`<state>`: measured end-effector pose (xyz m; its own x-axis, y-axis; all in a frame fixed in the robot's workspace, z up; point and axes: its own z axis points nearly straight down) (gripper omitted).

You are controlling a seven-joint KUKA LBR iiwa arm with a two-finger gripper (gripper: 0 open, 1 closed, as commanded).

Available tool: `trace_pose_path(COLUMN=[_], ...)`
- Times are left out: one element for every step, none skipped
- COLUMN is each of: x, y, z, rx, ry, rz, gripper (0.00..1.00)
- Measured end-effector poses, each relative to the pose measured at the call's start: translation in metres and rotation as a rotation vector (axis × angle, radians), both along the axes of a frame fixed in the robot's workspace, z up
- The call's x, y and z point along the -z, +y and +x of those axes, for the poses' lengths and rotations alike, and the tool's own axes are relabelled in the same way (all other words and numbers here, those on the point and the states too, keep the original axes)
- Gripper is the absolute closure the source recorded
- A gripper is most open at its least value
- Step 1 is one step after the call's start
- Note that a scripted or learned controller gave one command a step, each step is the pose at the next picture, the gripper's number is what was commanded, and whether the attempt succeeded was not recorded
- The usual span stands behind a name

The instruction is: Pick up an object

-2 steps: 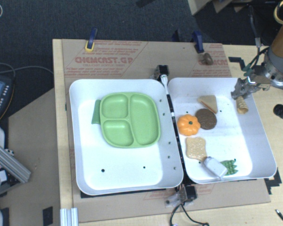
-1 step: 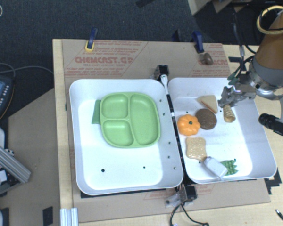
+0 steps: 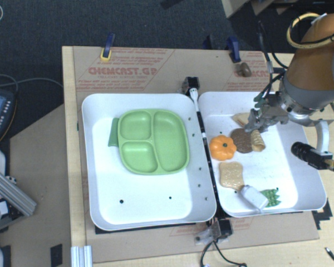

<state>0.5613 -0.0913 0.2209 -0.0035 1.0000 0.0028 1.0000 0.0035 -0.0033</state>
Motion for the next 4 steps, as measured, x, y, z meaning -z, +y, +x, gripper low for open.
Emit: trace_pose_path(x=[-0.005,-0.009,-0.014,-0.012], y=[0.051,0.086,0.107,0.107], z=[-0.037,-0.063,-0.078,-0.074], rx=[-0.001,0.0,0.0,0.003], ry=[0.001,0.001,0.001,-0.003], rz=[0.001,0.0,-0.001,-0.002], gripper=[1.0,1.0,1.0,1.0])
